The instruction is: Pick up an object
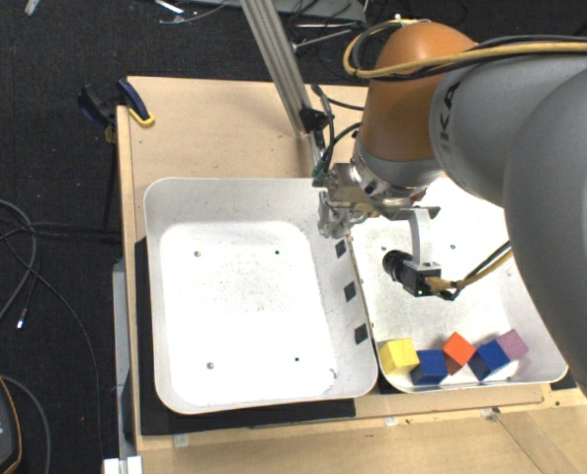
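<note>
One hand [335, 217], on the grey arm with the orange band, sits over the near-left wall of the right bin [471, 227], close to the seam between the two bins; whether it is open or closed cannot be told from this slant, and nothing is seen held in it. Five small blocks lie clustered in the right bin's front corner, well apart from the hand, toward the camera and to the view's right: yellow block [399, 355], dark blue block [431, 366], orange block [459, 350], second blue block [490, 358], pale purple block [512, 345]. The yellow block lies nearest the hand. Blocks touch or nearly touch; none shows a marked long axis. Left bin [236, 299] sits alongside on the bench [214, 126].
</note>
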Robot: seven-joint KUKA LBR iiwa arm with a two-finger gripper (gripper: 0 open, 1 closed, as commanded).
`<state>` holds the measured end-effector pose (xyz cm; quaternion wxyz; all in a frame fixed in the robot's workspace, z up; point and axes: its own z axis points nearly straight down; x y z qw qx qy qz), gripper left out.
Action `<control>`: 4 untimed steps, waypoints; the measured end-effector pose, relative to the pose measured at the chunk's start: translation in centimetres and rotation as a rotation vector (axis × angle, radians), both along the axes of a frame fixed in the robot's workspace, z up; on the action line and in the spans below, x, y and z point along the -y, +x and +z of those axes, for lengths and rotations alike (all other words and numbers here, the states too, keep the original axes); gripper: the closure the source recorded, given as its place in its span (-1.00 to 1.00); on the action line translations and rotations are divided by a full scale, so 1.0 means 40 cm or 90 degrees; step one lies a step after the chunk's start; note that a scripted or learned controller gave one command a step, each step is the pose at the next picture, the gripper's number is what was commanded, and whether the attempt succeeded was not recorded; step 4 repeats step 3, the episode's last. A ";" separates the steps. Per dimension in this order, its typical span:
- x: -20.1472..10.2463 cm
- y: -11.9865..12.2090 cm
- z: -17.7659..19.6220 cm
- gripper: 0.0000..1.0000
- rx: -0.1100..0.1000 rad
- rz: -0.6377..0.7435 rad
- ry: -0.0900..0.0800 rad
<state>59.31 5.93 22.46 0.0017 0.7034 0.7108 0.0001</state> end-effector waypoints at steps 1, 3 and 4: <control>-0.001 0.001 0.024 1.00 0.001 0.002 0.000; -0.002 0.003 0.072 1.00 0.002 0.004 -0.001; -0.002 0.003 0.072 1.00 0.002 0.004 -0.001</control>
